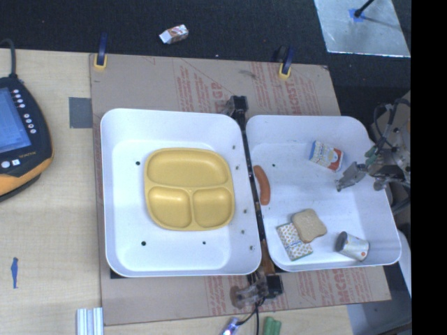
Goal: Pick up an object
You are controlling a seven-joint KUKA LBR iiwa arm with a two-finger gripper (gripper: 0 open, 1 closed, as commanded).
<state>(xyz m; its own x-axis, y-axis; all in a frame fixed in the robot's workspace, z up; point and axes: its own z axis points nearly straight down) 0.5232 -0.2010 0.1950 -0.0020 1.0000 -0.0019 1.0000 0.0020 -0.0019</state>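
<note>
The right bin holds several small things. A white carton with red and blue print lies near its far side, and a brown sausage lies along its left wall. A slice of bread rests partly on a patterned packet near the front, with a grey can on its side at the front right. My gripper hangs over the bin's right edge, right of the carton and above the can, with nothing seen in it.
The left bin bears a yellow divided plate. A teach pendant lies on the bench at far left. Clamps pin the cardboard under the bins. A crumpled wrapper lies on the dark floor behind.
</note>
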